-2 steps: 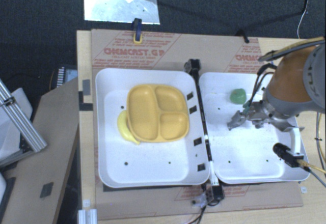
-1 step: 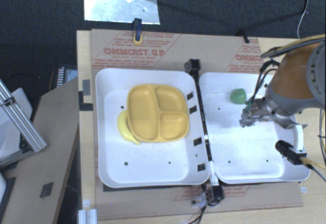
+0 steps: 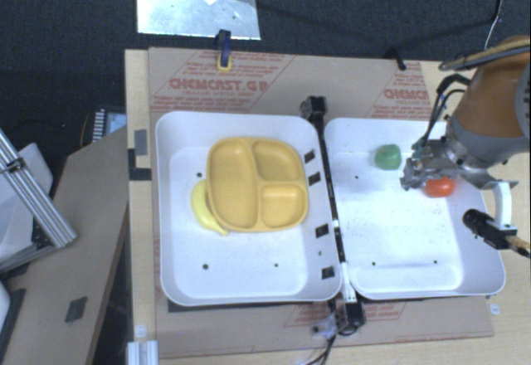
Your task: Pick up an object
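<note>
Objects lie in both bins. From the left: a yellow banana and a yellow divided plate partly over it in the left bin; in the right bin a green ball, then a red-orange object just beside the gripper, whose grip I cannot tell.

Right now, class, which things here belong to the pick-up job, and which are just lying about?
In the job:
tool
red object beside the tool
green object
right bin

Lying about:
yellow divided plate
yellow piece under it
left bin
</note>
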`<state>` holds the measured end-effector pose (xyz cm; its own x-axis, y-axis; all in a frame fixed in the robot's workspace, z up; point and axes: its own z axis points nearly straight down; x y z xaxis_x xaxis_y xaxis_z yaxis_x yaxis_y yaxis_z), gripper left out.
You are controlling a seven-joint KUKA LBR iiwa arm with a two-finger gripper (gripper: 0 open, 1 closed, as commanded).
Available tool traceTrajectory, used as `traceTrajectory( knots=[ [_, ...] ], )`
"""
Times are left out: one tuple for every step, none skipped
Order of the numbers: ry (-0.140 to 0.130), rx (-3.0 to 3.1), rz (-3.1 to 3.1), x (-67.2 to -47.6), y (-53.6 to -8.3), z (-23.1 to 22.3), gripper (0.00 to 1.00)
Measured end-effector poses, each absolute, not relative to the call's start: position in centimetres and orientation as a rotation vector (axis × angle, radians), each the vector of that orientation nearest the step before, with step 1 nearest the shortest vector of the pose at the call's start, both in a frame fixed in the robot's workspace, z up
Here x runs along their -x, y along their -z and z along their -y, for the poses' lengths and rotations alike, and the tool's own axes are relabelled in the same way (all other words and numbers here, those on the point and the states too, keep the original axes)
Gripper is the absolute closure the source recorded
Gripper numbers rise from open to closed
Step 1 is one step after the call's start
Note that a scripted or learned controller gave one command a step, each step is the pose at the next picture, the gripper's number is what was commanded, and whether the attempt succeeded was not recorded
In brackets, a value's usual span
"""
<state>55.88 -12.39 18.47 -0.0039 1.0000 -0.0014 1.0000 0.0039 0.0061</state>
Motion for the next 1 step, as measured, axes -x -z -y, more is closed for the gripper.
traceTrajectory(
  knots=[
    [-0.006, -2.212, -2.222, -56.07, -23.33, 12.41, 1.0]
  ],
)
